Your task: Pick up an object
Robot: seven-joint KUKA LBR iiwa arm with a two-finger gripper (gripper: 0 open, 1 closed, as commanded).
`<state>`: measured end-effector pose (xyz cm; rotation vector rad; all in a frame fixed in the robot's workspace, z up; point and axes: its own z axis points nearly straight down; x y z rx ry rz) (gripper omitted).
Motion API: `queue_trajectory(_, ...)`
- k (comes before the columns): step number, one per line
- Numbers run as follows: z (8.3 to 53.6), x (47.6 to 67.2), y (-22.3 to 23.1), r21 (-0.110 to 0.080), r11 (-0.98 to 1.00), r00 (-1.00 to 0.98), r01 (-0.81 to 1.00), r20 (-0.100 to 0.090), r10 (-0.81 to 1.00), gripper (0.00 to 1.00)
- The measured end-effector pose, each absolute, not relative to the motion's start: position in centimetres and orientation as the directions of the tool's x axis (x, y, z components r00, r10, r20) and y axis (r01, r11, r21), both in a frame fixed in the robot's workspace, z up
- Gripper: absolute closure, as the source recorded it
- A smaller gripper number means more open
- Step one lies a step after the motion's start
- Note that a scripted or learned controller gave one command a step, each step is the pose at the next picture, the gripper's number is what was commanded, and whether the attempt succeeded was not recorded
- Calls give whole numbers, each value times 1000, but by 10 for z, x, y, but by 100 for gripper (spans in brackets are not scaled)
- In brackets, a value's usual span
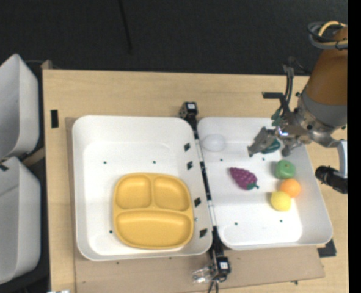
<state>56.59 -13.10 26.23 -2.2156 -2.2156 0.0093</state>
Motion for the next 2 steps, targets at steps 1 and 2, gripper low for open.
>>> queue_trajectory(1,266,568,-131,-2,2,-2,1000,0,1000,0)
queue_trajectory(2,212,559,-139,-8,-1,1,1000,-1,1000,0)
